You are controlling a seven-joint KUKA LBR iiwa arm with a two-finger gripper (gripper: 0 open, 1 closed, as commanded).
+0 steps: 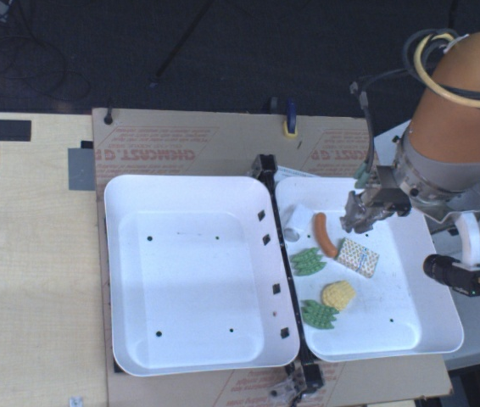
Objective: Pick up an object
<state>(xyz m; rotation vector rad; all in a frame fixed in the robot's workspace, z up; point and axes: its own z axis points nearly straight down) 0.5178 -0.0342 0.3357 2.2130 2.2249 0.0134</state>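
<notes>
My gripper (355, 220) hangs over the upper middle of the right bin (426, 333), just right of an orange sausage-shaped toy (326, 234) and above a small checkered packet (358, 257). Nothing shows between its fingers. A yellow corn toy (337, 295) lies nearer the front of that bin. Two green leafy toys lie close to the divider, one (308, 262) beside the sausage and one (318, 314) below the corn.
The left bin (130, 227) stands beside the right one, their rims meeting at a black clamp strip (276, 253). A small pale object (292, 231) lies near the right bin's upper left corner. Both bins rest on a brown board (189, 147).
</notes>
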